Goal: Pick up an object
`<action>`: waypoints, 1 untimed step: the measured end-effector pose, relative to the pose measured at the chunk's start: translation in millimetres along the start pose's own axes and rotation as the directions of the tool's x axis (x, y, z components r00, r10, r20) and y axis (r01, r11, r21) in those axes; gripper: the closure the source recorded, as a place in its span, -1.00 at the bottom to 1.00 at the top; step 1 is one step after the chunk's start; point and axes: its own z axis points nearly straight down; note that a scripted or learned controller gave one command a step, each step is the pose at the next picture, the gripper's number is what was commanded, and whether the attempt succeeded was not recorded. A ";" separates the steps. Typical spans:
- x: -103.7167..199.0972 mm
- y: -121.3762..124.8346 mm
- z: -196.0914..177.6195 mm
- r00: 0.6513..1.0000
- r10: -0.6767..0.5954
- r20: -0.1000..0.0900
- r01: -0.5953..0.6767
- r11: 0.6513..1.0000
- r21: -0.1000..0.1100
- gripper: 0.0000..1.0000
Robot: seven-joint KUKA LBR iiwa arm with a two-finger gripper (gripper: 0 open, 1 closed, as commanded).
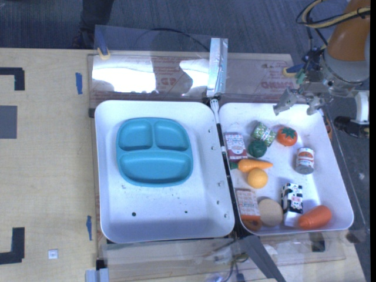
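My gripper (298, 105) hangs open over the far edge of the right bin (336, 168), with nothing between its fingers. Below it lie several toy foods. A red tomato (286, 136) is nearest, just in front of the gripper. A green can (263, 133) lies to the tomato's left, and a small tin (304, 160) sits toward the right wall. In the middle are a carrot (255, 164) and a yellow-orange fruit (257, 178). Close to the front rim are a cow-patterned carton (292, 198), a beige egg shape (270, 211) and an orange-red vegetable (315, 217).
The left bin (117, 216) holds a blue divided plate (154, 150). A red-and-white packet (235, 145) and another packet (247, 202) lie along the right bin's left wall. A clear panel with a metal post (217, 66) stands behind the bins. Cables (320, 10) loop above the arm.
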 end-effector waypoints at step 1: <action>4.5 4.2 95.0 1.000 -0.018 0.004 0.018 0.999 -0.034 -1.00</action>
